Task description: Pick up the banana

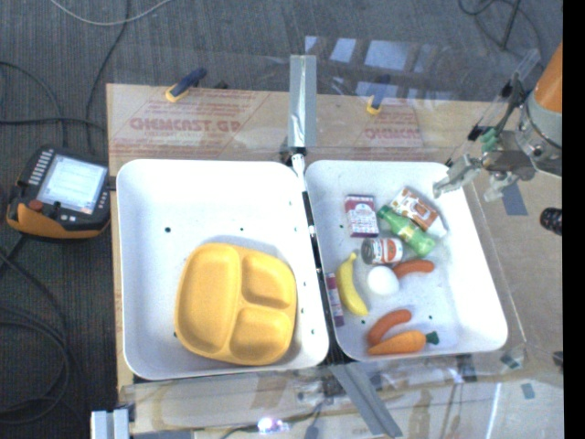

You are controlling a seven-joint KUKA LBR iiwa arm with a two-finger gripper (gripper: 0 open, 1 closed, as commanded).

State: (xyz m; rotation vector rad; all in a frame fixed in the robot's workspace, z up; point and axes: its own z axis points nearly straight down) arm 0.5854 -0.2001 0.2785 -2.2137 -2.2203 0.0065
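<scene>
Camera view: yellow curved banana (352, 286) lies flat in the right bin (484, 286), well below-left of the fingers (475, 174), which look spread, holding nothing.

Only thing I can actually read from up here is the red lettering on the brown protective sheet (196, 124) behind the bins: it says something like "CHEMCAST GP", printed upside-down, and it repeats on the right-hand stretch (393, 133) but too faint to spell out. The small red box (361, 215), the can (382, 251) and the snack packet (415, 208) have labels, all too blurry. Pendant screen (70, 183) is lit but unreadable.
</scene>
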